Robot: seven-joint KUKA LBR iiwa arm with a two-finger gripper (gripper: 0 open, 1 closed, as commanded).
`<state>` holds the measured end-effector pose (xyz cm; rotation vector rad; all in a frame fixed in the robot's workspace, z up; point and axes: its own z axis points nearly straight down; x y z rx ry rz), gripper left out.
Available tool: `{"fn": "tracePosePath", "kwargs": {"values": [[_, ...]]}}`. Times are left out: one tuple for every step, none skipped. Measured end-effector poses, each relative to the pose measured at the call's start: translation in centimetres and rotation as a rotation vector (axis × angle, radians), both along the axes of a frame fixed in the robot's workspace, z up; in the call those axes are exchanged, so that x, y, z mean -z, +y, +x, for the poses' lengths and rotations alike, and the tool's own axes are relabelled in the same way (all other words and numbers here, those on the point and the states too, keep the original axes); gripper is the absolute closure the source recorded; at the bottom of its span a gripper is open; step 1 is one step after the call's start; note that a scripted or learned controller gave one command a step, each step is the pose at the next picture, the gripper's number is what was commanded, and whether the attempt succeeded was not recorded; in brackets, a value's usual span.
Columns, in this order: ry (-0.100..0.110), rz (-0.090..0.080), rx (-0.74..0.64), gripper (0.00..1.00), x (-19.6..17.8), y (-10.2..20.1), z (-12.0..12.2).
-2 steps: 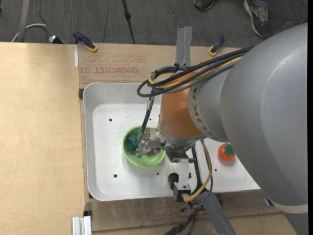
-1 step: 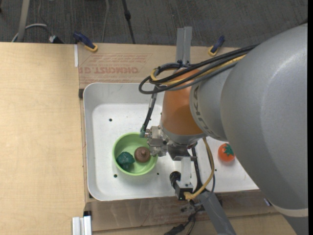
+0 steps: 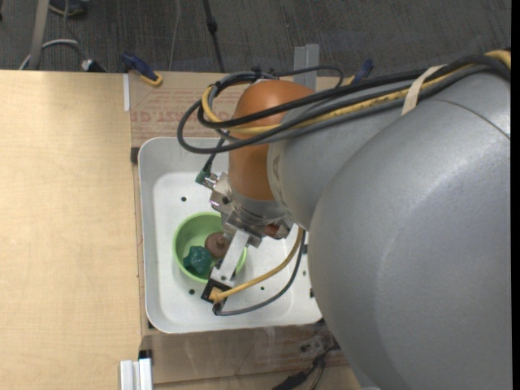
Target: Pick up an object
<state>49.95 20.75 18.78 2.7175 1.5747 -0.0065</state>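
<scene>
In the lower middle of the frame, my gripper (image 3: 231, 232) is down over a green bowl (image 3: 182, 232), and the wrist above hides its tip from me, so I cannot tell how far it is parted or whether it has hold of anything. Just beside it, inside the bowl, I see a small brown round piece (image 3: 215, 243). It sits so close under the wrist that I cannot say whether the two touch. Left of and a little below that piece lies a teal crumpled object (image 3: 197, 259), resting on the bowl's floor against its lower side. Those are the things I could pick from here, and both are in the bowl.

The bowl stands upright in the lower left part of a white bin (image 3: 162, 177), near the bin's left wall. The rest of the bin's floor that I can see is bare white with a few dark dots.

Going up from the wrist, the orange band (image 3: 262, 136) bulges in the upper middle of the frame. Black and yellow cables (image 3: 213, 108) loop around it and run off to the upper right. The grey arm (image 3: 406, 234) takes up the right half of the frame and covers whatever lies below it.

Left of the bin is the pale wooden benchtop (image 3: 65, 218). Above the bin a brown cardboard sheet (image 3: 175, 104) lies flat, with a blue clamp (image 3: 140, 66) at its upper left corner. Along the top of the frame is dark carpet (image 3: 268, 15)
</scene>
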Motion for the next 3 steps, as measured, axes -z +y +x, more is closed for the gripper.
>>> {"fn": "tracePosePath", "kwargs": {"values": [[0.000,0.000,0.403,1.00,9.0,-9.6,5.7],[-0.002,-0.002,0.487,1.00,-4.8,-4.8,8.7],[0.002,-0.002,0.423,1.00,-0.2,-12.2,13.4]]}}
